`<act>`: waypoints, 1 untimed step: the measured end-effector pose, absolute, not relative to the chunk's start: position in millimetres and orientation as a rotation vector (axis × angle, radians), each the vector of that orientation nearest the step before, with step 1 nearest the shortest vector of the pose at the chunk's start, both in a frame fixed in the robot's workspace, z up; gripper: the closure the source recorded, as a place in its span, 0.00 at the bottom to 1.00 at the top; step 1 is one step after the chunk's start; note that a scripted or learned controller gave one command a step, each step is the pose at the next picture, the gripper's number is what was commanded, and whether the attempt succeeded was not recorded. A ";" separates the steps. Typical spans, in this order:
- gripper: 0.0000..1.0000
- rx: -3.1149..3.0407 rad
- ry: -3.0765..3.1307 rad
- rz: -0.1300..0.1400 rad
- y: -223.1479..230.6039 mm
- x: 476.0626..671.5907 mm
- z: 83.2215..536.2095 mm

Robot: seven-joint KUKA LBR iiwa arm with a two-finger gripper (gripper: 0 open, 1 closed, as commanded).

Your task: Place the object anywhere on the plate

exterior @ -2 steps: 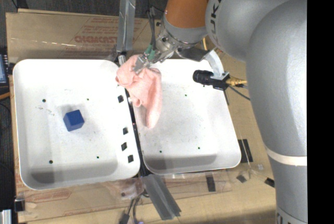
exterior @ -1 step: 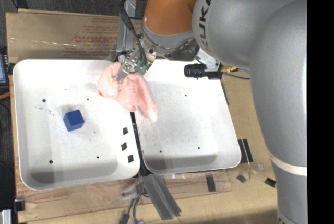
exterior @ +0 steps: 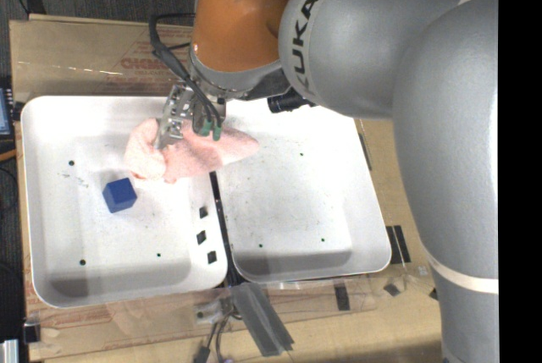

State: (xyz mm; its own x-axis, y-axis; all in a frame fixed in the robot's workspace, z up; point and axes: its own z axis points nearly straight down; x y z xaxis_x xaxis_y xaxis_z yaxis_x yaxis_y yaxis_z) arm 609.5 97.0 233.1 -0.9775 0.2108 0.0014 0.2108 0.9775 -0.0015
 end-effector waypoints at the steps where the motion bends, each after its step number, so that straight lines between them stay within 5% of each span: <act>1: 1.00 0.003 -3.137 0.003 144.9 593.7 231.6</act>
